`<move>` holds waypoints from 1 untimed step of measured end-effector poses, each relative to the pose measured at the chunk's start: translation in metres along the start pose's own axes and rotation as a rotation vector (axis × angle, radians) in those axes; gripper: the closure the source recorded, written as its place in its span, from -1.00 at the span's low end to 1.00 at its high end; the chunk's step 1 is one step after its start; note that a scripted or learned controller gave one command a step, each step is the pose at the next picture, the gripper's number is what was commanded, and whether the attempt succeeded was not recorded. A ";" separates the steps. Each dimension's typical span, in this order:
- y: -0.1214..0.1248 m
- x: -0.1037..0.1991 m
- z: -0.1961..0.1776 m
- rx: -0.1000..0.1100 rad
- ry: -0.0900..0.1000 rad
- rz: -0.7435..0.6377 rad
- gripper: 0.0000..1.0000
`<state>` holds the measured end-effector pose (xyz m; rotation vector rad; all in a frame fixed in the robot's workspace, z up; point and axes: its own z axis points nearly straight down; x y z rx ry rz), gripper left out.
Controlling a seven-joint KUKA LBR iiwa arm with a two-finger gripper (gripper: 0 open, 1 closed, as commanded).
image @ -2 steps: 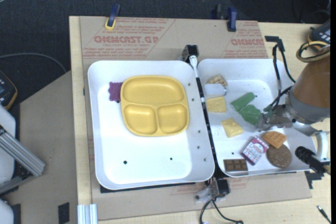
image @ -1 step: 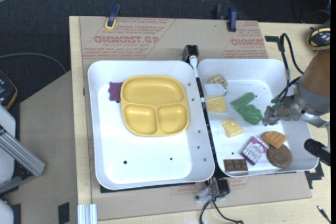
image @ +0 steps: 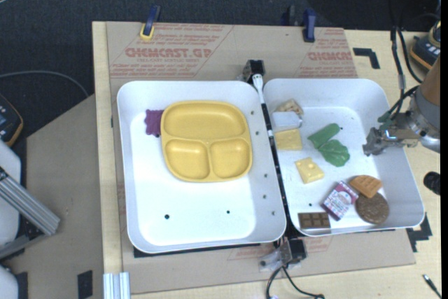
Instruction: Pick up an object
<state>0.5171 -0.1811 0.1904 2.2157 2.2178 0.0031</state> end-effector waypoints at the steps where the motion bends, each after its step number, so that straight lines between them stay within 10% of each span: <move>1: 0.001 0.000 -0.037 0.000 0.001 0.000 1.00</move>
